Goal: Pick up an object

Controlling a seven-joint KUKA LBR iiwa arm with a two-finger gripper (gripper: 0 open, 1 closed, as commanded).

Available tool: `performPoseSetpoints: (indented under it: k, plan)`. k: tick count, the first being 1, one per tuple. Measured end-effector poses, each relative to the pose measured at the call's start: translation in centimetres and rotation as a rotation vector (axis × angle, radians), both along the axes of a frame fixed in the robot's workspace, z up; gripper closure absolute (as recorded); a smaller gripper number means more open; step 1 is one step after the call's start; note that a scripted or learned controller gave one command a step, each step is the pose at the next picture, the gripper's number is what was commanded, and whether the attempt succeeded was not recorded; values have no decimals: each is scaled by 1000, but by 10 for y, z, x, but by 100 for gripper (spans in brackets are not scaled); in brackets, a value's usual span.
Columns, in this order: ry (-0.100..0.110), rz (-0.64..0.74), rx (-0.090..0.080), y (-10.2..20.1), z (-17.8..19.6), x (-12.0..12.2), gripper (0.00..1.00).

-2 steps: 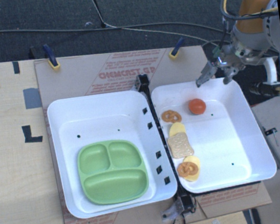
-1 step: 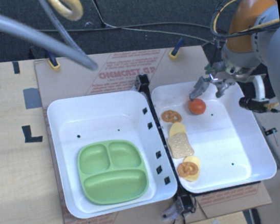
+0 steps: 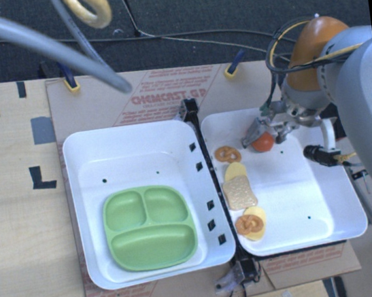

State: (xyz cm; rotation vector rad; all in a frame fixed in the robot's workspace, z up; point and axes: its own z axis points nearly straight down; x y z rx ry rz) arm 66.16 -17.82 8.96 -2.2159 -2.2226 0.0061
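Observation:
My gripper [image 3: 264, 135] is over the back of the right bin [image 3: 334, 226], with the grey arm and its orange band behind it on the right. A small red round object [image 3: 263, 144], like a tomato, sits between its two fingers, which are shut on it. Whether it is lifted off the bin floor I cannot tell. Along the bin's left side lie a pretzel [image 3: 226, 153], a yellow piece [image 3: 236, 170], a tan cracker [image 3: 239, 192] and a second pretzel [image 3: 249, 223] on a yellow slice.
The left bin [image 3: 80, 152] holds a green divided plate [image 3: 149, 226]. A black divider [image 3: 207, 176] runs between the bins. A grey hose [image 3: 40, 41] crosses the top left. Cables hang beside the wrist at the right bin's right rim.

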Motion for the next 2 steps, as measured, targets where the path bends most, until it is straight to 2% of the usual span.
performPoseSetpoints:
  k: [1,2]
  plan:
    - [-5,-1,-2,1,-4,1,0]
    - [-9,1,-4,1,7,2,100]
